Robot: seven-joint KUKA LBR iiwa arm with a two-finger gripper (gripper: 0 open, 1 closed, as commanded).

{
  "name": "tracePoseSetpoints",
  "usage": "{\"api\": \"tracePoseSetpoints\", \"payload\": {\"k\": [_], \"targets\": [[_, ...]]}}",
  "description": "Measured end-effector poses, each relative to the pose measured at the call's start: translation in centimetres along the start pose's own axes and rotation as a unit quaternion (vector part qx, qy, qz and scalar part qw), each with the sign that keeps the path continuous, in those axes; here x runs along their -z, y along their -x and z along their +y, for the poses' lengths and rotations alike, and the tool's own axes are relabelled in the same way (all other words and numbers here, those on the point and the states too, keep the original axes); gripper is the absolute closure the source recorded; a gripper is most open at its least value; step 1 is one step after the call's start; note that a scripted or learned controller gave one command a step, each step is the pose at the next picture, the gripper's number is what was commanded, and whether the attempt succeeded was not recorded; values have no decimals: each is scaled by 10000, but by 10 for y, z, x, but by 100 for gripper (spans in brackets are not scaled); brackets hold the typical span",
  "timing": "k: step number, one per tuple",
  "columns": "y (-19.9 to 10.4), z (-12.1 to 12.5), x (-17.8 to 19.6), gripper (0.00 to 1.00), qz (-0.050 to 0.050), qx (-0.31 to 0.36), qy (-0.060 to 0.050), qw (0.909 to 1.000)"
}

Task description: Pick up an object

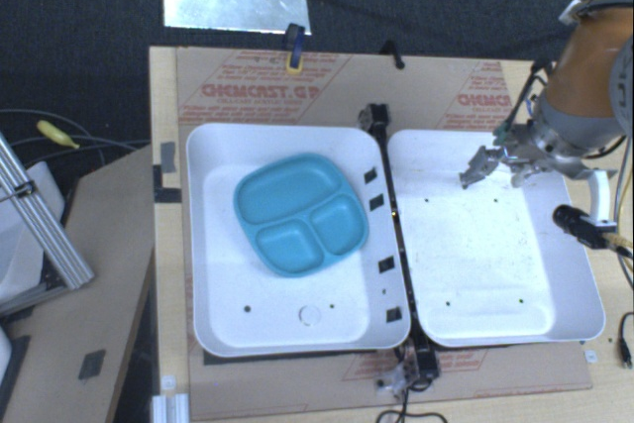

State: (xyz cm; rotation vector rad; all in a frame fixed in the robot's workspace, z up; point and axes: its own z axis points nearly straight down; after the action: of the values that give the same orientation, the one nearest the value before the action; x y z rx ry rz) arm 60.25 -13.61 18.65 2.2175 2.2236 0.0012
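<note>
Blue tray (300, 212) in left bin (213, 312), gripper (492, 164) (perhaps open) over right bin (575, 312)

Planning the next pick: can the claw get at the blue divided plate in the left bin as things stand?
Probably yes. The blue divided plate lies flat and alone in the left bin, uncovered from above. The claw hangs over the right bin, so it would have to cross the low divider first.

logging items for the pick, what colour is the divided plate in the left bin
Light blue, all over. The divided plate shows best in the camera view, lying in the left bin.
</note>
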Motion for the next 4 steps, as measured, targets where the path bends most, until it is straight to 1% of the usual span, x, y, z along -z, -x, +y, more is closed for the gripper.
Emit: {"api": "tracePoseSetpoints", "payload": {"k": [1,2,3,4], "targets": [[3,-60,-100,0,15,-20,-55,10000],[-31,-118,45,0,6,9,-11,10000],[-30,-114,53,100,0,15,19,10000],[-129,-115,63,100,11,44,8,10000]]}}
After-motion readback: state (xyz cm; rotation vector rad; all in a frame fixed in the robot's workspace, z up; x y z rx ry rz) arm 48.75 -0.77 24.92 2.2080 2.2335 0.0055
